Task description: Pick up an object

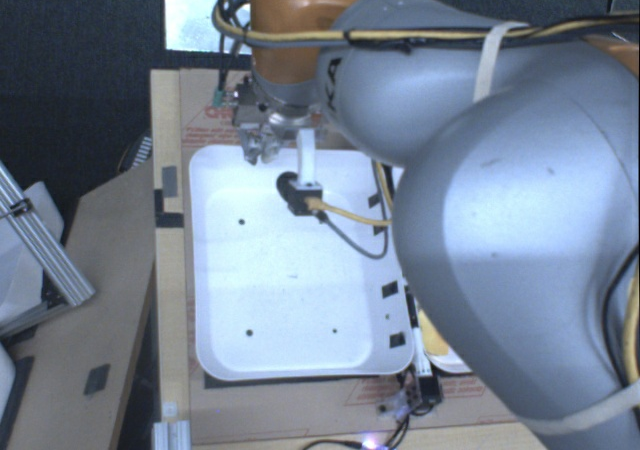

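My gripper (262, 146) hangs below the orange wrist band (300, 8), over the far edge of the left white bin (230, 338). A white bracket and a black fitting (295, 193) with a yellow cable hang just to the gripper's right, above the bin floor. The big grey arm hides most of the right bin. A sliver of something pale yellow (440, 346) peeks out by that bin's near left corner, too small to identify.
The bins rest on a cardboard-covered bench (120, 268). An aluminium rail (40, 248) slants at the far left. Black clips (392, 290) line the left bin's right rim. Loose wires and a small connector (415, 398) lie at the front edge.
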Available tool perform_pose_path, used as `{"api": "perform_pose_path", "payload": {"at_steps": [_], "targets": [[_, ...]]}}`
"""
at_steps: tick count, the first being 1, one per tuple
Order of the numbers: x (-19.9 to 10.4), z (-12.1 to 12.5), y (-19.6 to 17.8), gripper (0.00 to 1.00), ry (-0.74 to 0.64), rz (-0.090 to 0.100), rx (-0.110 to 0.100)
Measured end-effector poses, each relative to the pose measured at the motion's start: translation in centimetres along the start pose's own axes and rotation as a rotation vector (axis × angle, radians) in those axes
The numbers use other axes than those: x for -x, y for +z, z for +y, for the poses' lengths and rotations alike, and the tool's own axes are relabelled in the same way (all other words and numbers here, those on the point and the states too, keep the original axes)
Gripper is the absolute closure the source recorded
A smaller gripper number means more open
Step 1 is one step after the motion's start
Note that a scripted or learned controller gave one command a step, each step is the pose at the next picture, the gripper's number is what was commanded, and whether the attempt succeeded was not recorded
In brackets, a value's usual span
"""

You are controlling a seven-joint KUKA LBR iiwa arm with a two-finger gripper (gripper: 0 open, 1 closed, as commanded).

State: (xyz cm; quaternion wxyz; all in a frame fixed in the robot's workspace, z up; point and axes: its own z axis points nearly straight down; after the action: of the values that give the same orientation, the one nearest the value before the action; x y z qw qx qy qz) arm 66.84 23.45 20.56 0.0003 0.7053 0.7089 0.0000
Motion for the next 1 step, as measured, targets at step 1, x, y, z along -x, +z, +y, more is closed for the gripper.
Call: {"api": "perform_pose_path", "payload": {"at_steps": [1], "targets": [[0.00, 0.01, 2.24, 1.00, 0.000, 0.000, 0.000]]}}
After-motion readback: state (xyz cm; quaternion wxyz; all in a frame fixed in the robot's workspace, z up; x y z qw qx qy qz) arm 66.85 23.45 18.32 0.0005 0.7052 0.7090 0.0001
